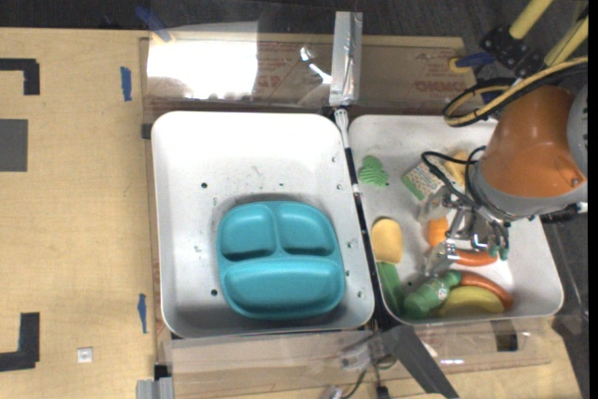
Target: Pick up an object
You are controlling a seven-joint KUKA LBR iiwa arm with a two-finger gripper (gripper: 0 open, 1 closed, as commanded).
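Note:
My gripper (452, 249) is low in the right bin (547, 280), under the orange wrist band, among a cluster of toy foods. Right by it lie a small orange piece (435, 230), an orange carrot (478, 260), a yellow banana (476, 299) and a green vegetable (420, 296). A yellow oval toy (386, 239) rests to its left near the bin's wall. Farther back are a green ridged piece (374, 171) and a green-and-white packet (423, 179). The gripper body hides what lies directly under it.
The left bin (187, 163) holds a teal divided plate (278, 257) in its front half. A clear plastic sheet and a metal divider post (345, 59) stand behind the bins. Yellow cables (486, 98) loop behind the arm at the right.

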